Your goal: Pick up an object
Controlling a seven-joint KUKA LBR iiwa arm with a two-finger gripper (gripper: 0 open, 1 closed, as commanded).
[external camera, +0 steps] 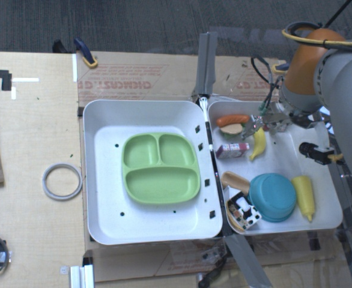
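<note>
Green three-section plastic plate (161, 168) sits alone in left bin (98, 179). Right bin (326, 215): yellow banana (257, 145) just below gripper (264, 122), smooth blue bowl (273, 197), yellow squeeze bottle (304, 197), orange carrot-like piece (232, 120). Can't tell jaws' state; wrist clutter hides them.

Right bin (320, 221) is crowded: a blue bowl (273, 197) sits at the front, with a yellow bottle (305, 197) just right of it, a banana (258, 144) and small bottle (232, 150) behind it, leaving open white floor between bowl and banana, right of the banana.
</note>
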